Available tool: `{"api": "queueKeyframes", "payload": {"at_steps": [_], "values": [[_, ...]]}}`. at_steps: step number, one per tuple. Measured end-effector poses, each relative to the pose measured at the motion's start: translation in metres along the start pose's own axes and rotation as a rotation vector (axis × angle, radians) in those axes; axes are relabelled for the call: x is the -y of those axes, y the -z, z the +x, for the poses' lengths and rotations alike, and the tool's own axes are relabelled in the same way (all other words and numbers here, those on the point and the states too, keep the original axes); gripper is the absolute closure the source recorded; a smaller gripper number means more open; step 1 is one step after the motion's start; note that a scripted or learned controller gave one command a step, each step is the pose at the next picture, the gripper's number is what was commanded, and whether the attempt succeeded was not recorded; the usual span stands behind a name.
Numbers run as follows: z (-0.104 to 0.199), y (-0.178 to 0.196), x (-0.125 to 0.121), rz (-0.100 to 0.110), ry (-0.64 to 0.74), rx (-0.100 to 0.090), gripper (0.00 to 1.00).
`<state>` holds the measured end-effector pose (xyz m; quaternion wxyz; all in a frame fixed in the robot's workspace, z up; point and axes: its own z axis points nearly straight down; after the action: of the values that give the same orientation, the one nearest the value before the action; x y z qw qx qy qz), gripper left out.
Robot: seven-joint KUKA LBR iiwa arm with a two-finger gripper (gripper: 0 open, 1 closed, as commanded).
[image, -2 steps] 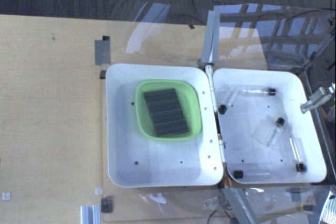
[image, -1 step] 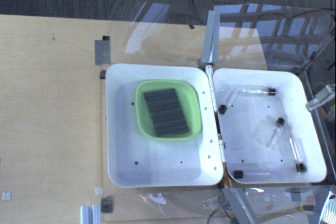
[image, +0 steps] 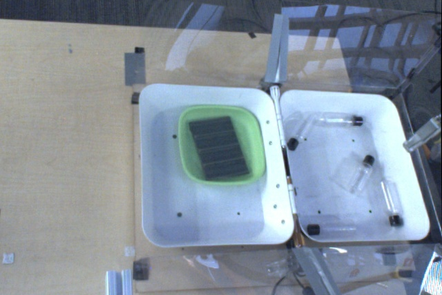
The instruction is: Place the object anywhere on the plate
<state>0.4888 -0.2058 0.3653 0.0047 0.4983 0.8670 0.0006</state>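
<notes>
A green square plate (image: pixel 187 148) sits in the left bin (image: pixel 207 224), toward its back. A dark grey ridged rectangular block (image: pixel 219 148) lies flat on the plate, slightly turned and inside its rim. At the right edge of the camera view, a pale grey piece of my gripper (image: pixel 423 135) pokes in above the right bin's outer wall. It is far from the plate and nothing is seen in it.
The right bin (image: pixel 345 148) holds several clear vials with black caps, among them a vial (image: pixel 333 121) at the back, a vial (image: pixel 359 173) in the middle and a vial (image: pixel 390 200) near the right wall. A metal divider (image: pixel 276 59) stands behind the bins.
</notes>
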Motion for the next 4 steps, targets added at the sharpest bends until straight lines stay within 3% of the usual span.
{"api": "queueKeyframes", "payload": {"at_steps": [1,2,3,4], "values": [[0.000,-0.008,0.000,-0.002,0.178,0.002,0.00],[0.000,-0.046,0.000,-0.001,0.188,0.001,0.00],[0.000,-0.028,0.000,-0.002,0.414,0.002,0.00],[0.000,-0.031,0.000,-0.002,0.426,0.003,0.00]]}}
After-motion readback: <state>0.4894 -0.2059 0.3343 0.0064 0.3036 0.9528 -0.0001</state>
